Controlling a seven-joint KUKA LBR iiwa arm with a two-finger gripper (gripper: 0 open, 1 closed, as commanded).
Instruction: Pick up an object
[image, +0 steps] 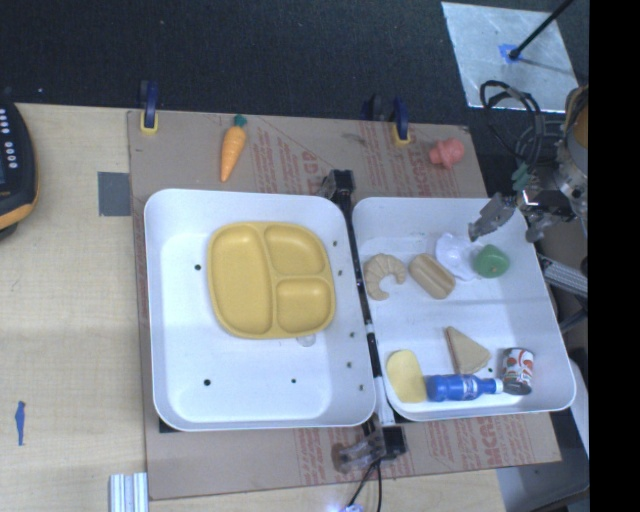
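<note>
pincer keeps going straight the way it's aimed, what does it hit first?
Most likely the green ball: the pincer hangs just above it in the right bin, angled down and left. Depth is unclear, so it might meet the crumpled white object beside it instead.

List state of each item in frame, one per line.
gripper: open, above right bin's far edge, holding nothing
green ball: in right bin, just below gripper, untouched
croissant: lying flat, right bin
bread roll: lying beside croissant
blue bottle: on its side, near edge of right bin
can: tipped over at bottle's cap end
yellow divided plate: flat in left bin
carrot: outside bins, on board
</note>
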